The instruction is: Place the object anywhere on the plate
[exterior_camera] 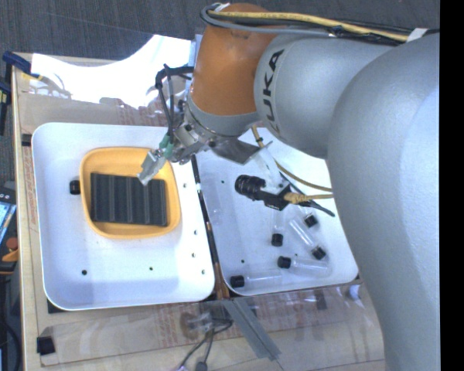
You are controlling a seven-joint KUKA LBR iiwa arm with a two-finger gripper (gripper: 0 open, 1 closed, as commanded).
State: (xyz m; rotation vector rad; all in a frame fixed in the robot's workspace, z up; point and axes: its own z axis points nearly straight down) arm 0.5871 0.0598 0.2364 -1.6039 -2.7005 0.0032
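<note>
A large grey arm (356, 130) reaches over two white bins (54, 269). The left bin holds a yellow plate (100, 165) with a dark ridged object (130, 200) already lying on it, so placing looks done. The gripper (151, 167) hovers over the plate's top right edge; finger state cannot be told

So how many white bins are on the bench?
2: the left bin holds the yellow plate; the right bin beside it holds small dark pieces. The arm covers part of the right one.
</note>
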